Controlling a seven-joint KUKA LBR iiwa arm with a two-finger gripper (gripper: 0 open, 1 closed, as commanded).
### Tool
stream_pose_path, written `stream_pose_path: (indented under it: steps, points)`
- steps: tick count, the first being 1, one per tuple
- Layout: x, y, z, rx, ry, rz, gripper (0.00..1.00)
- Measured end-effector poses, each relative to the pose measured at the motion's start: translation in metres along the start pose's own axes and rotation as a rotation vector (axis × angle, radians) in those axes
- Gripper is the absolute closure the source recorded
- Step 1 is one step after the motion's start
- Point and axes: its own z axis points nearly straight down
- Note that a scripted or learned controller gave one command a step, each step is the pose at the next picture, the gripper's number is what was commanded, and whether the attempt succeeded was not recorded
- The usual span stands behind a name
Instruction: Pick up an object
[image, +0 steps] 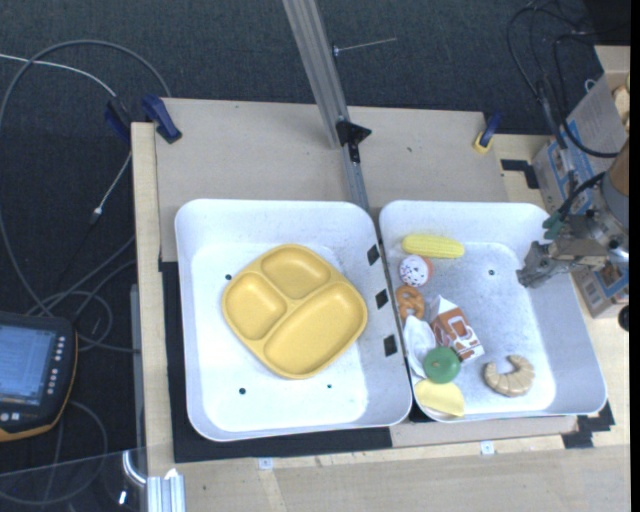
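The croissant (509, 375) lay in the right bin's (565, 330) near corner, just beside the green ball (441, 365). The gripper (545, 262) hovered at the bin's far-right rim; I couldn't tell how the jaws stood. It risked clipping that rim descending.

Arm (590, 225) low at right, wrist bent

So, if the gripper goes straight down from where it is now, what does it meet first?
Probably the bare floor of the right bin near its right wall; the gripper hangs there, apart from the corn and croissant. Depth is unclear.
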Motion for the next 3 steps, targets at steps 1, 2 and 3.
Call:
stream_pose_path:
  steps: [1, 2, 3]
  points:
    - [0.046, 0.02, -0.001, 0.004, 0.003, -0.006, 1.0]
    - [0.087, 0.034, 0.006, 0.005, 0.003, -0.004, 1.0]
    - [0.133, 0.045, 0.025, 0.011, 0.005, -0.004, 1.0]
